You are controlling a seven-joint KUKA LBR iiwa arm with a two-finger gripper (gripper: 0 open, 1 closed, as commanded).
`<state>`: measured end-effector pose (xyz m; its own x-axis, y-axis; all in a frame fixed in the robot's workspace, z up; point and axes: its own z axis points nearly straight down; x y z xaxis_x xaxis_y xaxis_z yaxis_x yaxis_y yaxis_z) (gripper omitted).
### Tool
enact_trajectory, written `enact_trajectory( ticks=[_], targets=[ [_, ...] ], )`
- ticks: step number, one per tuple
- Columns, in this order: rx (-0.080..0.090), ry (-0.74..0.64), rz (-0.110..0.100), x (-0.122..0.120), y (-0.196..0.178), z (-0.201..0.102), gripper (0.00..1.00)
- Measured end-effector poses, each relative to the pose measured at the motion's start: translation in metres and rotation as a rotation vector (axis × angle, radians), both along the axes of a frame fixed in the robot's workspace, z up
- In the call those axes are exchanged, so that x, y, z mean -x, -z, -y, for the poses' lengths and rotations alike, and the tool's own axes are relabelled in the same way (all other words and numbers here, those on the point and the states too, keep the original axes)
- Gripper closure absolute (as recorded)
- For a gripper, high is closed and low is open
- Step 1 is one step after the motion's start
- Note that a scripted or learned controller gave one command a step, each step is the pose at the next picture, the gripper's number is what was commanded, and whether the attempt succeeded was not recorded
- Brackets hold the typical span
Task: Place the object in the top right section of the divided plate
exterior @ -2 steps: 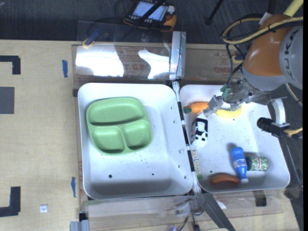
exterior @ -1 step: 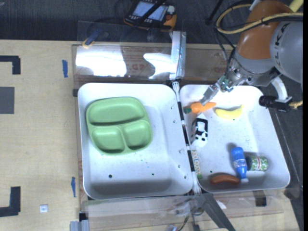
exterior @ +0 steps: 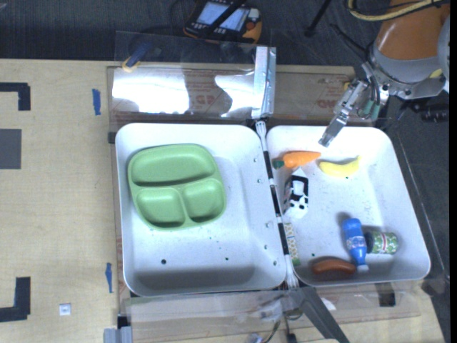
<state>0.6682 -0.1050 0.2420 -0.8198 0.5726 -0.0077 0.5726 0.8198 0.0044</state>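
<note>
A green divided plate [exterior: 173, 167] lies in the left bin [exterior: 214, 259], with one wide section at the back and two smaller ones at the front. Nothing lies on it. My gripper [exterior: 330, 135] hangs over the back edge of the right bin [exterior: 407, 213], slanting down to the left. Its tip is just above and right of an orange carrot [exterior: 300, 158] and left of a yellow banana [exterior: 338, 166]. I see nothing in the gripper.
The right bin also holds a black-and-white cow toy [exterior: 297, 195], a blue bottle [exterior: 354, 240], a green can [exterior: 383, 242] and a brown sausage [exterior: 333, 266]. A ridge [exterior: 270, 191] divides the bins. A clear sheet [exterior: 193, 84] lies behind the left bin.
</note>
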Motion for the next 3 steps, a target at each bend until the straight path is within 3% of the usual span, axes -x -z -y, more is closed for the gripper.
enact_trajectory(
  ticks=[1,2,3],
  targets=[
    [0.003,-0.307,0.001,0.013,-0.045,0.017,0.0],
    [0.006,-0.598,0.002,0.014,-0.045,0.102,0.0],
    [0.009,-0.924,0.003,0.003,-0.073,0.117,0.0]
  ],
)
